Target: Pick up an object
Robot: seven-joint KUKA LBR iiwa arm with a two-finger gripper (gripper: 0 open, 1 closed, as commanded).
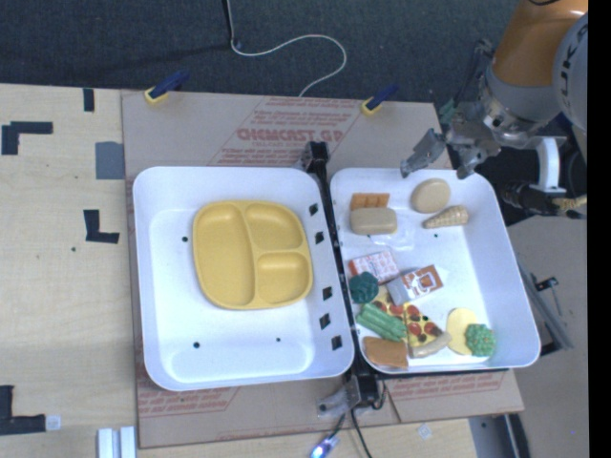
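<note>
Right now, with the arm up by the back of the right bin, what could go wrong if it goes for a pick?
1. The gripper, fingers spread, hangs over the right bin's back rim; a straight descent could strike the rim rather than the tan round piece just inside.
2. The toys near the front, such as the green vegetable and pizza slice, touch or overlap, so the fingers may nudge or grab neighbours.

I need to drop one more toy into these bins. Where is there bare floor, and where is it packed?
Bare floor rings the yellow divided plastic plate in the left white bin, widest along its near edge. In the right white bin, a strip lies free between the ice-cream cone toy and the yellow disc with broccoli. Its near-left corner is packed with toy food.
</note>
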